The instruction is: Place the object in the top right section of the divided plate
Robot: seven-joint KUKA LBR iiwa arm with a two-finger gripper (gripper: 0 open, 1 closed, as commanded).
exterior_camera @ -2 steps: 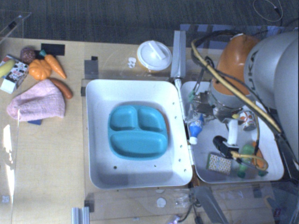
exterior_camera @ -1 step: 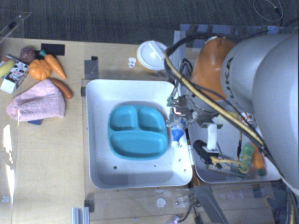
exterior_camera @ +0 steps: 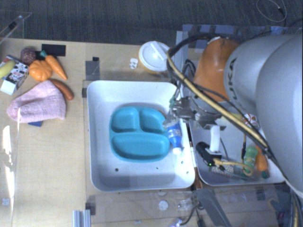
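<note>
Bottle and gripper sit close together at this moment. My gripper [exterior_camera: 173, 120] hangs over the right side of the left bin [exterior_camera: 94, 141], close to the wall it shares with the right bin [exterior_camera: 279, 179]. From this angle I cannot tell whether my gripper is open, closed or gripping anything.

Just below my gripper in the view lies a small clear bottle [exterior_camera: 174, 137] with a blue label, its white cap pointing away from me toward the bin's near edge. It rests against the right rim of the blue divided plate [exterior_camera: 137, 148], between the plate and the bin wall. I cannot make out whether I am touching it.

The plate is to the left of my gripper, flat on the bin floor. Its top right section [exterior_camera: 152, 118] is the part nearest to me, just left of my gripper, and the bottle is not inside it.

Further right of me and lower, in the right bin, a green thing [exterior_camera: 249, 156] and an orange thing [exterior_camera: 261, 161] lie side by side.

Above my gripper, beyond the bin's far edge, a round white lid [exterior_camera: 154, 56] sits on the bench. Well off to my left lie a pink cloth [exterior_camera: 38, 104], a small orange pumpkin [exterior_camera: 40, 70] and a carrot [exterior_camera: 57, 66].
</note>
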